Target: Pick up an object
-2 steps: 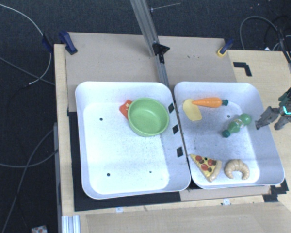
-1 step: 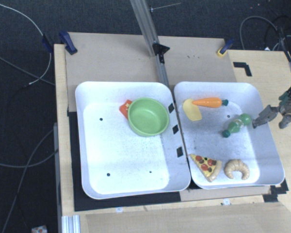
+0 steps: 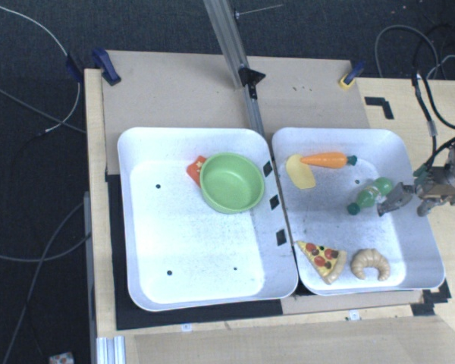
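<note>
While the gripper (image 3: 406, 198) hangs at the right bin's (image 3: 417, 241) right side, fingers spread and holding nothing, the step reads as approach. Nearest candidate: green bottle (image 3: 370, 194), lying just left of it. Next move, by my judgement: lower, straddle, close.

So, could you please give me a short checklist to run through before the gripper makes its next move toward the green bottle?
1. Gripper is over the right bin, at its right side: ok.
2. Green bottle lies just left of the gripper, close enough to reach: ok.
3. Bottle is between the fingers: cannot tell; the tips look beside its right end.
4. Room around the bottle: ok; the carrot and the croissant lie apart from it.
5. Pizza slice is out of the path, at the bin's near left corner: ok.
</note>
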`<state>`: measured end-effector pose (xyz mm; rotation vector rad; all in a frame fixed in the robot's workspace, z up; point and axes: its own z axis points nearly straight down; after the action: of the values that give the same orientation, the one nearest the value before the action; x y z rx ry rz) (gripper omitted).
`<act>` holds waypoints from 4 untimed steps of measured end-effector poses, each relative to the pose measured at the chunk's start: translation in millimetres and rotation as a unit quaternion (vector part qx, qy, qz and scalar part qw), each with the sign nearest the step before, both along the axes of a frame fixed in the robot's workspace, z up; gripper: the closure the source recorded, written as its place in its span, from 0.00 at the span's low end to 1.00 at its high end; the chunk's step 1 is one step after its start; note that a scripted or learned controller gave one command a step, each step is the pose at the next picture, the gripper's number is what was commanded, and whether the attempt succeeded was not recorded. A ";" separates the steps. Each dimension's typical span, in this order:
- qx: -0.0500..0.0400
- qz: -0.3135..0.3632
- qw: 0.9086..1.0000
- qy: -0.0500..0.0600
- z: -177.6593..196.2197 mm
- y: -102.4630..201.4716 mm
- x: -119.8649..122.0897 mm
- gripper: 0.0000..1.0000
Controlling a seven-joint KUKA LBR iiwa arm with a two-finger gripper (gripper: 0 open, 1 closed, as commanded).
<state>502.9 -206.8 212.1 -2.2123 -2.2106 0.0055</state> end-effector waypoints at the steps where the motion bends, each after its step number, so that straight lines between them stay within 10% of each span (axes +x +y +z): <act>1: 0.000 0.000 1.000 -0.001 -58.6 0.3 8.1 0.00; 2: 0.000 0.000 1.000 0.000 -111.8 1.5 7.3 0.00; 3: 0.000 0.000 1.000 -0.004 -96.6 1.3 9.0 1.00; 4: -0.004 0.000 1.000 -0.009 -50.3 -2.8 5.5 1.00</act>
<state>508.3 -209.6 161.8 -2.2256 -2.2238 -0.0045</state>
